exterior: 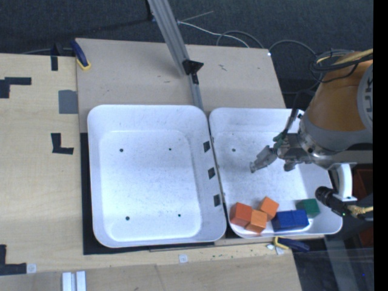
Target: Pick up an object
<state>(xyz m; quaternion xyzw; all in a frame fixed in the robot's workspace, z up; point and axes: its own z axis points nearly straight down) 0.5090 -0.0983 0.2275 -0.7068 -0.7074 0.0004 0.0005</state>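
My gripper [273,165] hangs over the middle of the right bin [242,126], its two fingers spread apart with nothing between them. Three orange blocks [242,213] cluster at the bin's near edge. A blue block [290,220] lies just to their right, and a small green block [310,207] sits behind the blue one. All of these lie below and apart from the gripper.
The left bin [103,162] sits beside the right one, with a raised divider [212,168] between them. A slanted metal bar [173,32] reaches in from the top. The arm's orange band [339,96] is at the right.
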